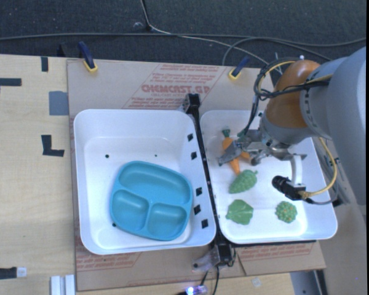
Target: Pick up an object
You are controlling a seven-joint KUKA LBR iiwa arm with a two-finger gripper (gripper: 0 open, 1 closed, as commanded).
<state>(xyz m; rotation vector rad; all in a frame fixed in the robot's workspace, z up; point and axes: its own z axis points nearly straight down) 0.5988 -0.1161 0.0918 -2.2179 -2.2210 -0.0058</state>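
My gripper (241, 157) is low in the right bin (313, 226), at its upper left part, over an orange carrot (229, 145). Its two grey fingers (226, 159) stand spread apart, so it is open, and orange bits of the carrot show between and under them. The carrot's green top points to the bin's back. The carrot lies on the bin floor and is not lifted. Just below the gripper lies a green leafy vegetable (243, 181). Nearer the front lie a flat green leaf piece (240, 212) and a small broccoli floret (286, 212).
The left bin (92, 134) holds a blue divided plate (150, 200). A black divider (200, 158) runs between the bins. A black connector with a yellow cable (286, 187) hangs from the arm over the right bin. The arm's bulk covers the right bin's far right side.
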